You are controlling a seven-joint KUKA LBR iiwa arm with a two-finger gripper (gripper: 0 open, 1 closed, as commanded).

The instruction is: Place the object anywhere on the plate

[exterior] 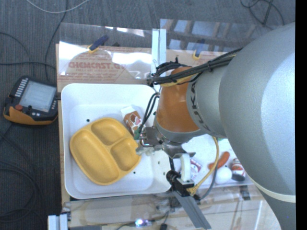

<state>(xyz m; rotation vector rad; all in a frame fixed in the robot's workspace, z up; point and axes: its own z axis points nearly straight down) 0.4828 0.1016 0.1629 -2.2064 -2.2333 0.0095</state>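
Yellow divided plate (104,150) lies in left white bin (76,97), tilted diagonally. Small carton-like object (132,119) sits just beyond plate's far-right rim, touching or nearly so. Gripper (142,143) hangs low at plate's right edge, beside object; claw state cannot be told. Right bin (218,150) holds small toy items (225,169) under arm (230,104).

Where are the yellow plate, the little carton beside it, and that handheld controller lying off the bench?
Yellow plate (103,150), camera view, middle ridge.
Carton (131,119), camera view, its front face.
Controller (34,97), camera view, its screen.
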